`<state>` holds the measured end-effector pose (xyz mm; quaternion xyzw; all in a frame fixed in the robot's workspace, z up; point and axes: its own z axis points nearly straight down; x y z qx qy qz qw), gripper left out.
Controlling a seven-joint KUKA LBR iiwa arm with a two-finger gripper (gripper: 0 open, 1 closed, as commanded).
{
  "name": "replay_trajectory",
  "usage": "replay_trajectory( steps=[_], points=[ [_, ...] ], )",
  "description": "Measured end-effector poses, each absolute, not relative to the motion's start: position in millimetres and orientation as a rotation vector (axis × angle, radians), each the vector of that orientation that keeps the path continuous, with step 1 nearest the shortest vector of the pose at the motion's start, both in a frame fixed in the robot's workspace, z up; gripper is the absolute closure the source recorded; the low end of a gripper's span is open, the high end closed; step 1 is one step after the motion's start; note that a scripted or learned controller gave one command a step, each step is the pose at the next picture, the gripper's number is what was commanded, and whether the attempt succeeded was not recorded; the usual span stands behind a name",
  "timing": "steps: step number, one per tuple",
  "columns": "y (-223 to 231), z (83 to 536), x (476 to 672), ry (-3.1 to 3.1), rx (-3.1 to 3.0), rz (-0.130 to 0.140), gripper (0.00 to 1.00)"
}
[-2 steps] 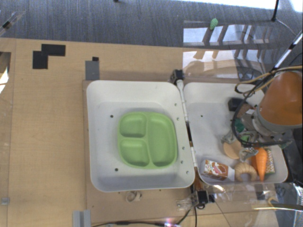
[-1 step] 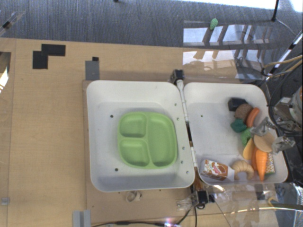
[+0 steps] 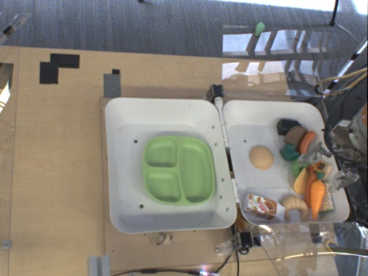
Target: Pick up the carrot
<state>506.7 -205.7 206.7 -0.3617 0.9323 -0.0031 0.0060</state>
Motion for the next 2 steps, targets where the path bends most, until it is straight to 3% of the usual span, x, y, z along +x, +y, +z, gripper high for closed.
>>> replay_trajectory(
  steps=[1,2],
  points=[
    [-203,89,501.3,2.769,-1.452,-0.008,0.00],
    [-202,102,505.8,2.758,-1.451,-0.020,1.00]
  ],
)
